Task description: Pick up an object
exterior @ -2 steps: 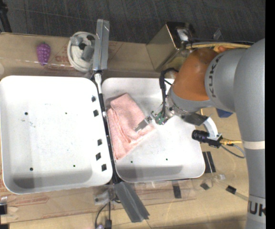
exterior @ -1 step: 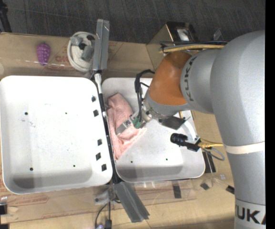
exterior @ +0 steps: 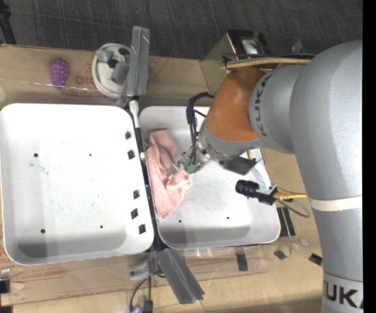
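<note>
One crumpled pink cloth (exterior: 164, 172) beside the gripper (exterior: 186, 164).

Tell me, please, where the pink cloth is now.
The pink cloth lies in the right bin, against its left wall beside the divider, with the gripper at its right edge.
</note>
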Tool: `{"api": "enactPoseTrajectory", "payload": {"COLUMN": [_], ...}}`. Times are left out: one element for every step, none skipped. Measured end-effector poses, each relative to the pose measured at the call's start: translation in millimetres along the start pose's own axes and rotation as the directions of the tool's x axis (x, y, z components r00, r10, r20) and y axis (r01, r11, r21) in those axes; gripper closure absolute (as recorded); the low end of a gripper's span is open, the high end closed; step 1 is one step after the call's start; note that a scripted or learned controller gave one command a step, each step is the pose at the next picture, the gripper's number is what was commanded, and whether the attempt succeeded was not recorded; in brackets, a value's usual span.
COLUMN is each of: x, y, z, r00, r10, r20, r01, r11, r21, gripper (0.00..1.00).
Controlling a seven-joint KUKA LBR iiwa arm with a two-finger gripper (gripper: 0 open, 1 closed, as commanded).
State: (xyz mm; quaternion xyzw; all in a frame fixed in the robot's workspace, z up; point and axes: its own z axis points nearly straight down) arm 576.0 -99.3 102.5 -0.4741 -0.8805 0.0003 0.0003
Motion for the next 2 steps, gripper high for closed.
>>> {"api": "enactPoseTrajectory", "payload": {"x": [-5.4,32.9], "y": [93.4,117.5], "z": [-90.2,-89.2], "r00": [0.999,0.968], "r10": [-0.032,0.252], "r20": [0.001,0.001], "r01": [0.032,-0.252], "r11": [0.999,0.968], "r21": [0.0,0.002], "gripper": [1.0,1.0]}}
